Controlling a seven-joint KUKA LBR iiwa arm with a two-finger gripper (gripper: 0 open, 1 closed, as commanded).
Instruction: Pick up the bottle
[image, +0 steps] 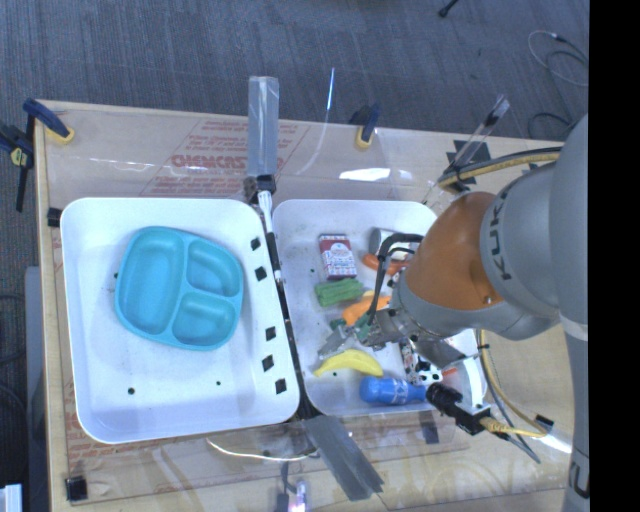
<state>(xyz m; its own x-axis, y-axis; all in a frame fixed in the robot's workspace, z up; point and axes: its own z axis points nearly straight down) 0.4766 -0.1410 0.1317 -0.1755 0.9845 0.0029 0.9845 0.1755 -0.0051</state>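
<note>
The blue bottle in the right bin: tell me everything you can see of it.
The blue bottle lies on its side near the front edge of the right bin, long axis running roughly left to right. It looks like smooth, glossy plastic, solid blue; any cap or label is too small to make out. The yellow banana lies just beside its left end, possibly touching. Its right end sits under the arm's wrist, next to a small black-and-white item. Whether anything grips it cannot be told.
</note>
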